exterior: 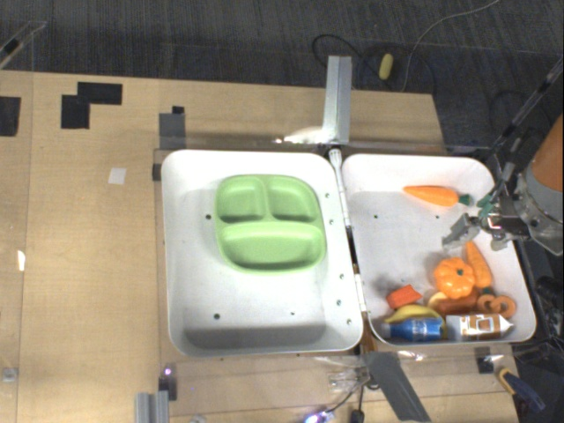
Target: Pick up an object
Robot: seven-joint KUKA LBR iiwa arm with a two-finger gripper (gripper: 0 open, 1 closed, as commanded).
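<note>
Camera view, right bin [388,236]: claw [465,228] hanging just above the orange pumpkin [456,277]; whether it is apart or together, cannot tell. Toys are crowding the near corner, the pumpkin touching a carrot [480,264]. Risk: descending fingers are likely striking neighbours, nudging the round pumpkin aside and closing on nothing.

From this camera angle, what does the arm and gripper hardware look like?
The arm comes in from the right: a grey body with an orange band above the wrist. The gripper at its end is grey metal with dark parts and thin fingers. A thin dark cable runs beside the arm near the bin's corner.
</note>
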